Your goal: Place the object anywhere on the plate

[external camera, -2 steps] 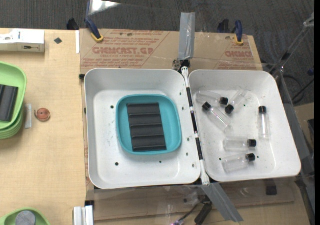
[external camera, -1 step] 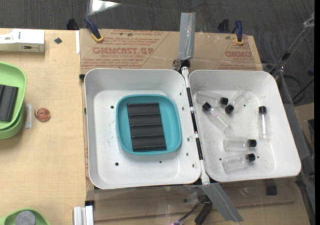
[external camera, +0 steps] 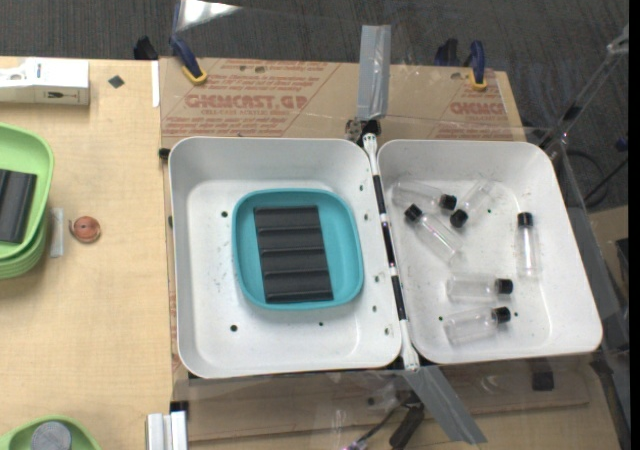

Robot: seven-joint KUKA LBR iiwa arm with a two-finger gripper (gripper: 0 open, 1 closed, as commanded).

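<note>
Nothing done yet, judging by the layout. Bench point(external camera: 90, 338) carries left bin point(external camera: 200, 338) and right bin point(external camera: 560, 328). Teal plate point(external camera: 245, 268) sits mid left bin, only a black ribbed insert point(external camera: 292, 253) on it. All vials point(external camera: 470, 253), clear with black caps, lie loose in right bin. Jaws: cannot tell. Pick and place both remain.

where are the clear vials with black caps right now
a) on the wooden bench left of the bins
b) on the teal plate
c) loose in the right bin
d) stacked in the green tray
c: the clear vials lie scattered on the floor of the right bin, while the teal plate in the left bin carries just a dark ribbed insert.
</note>
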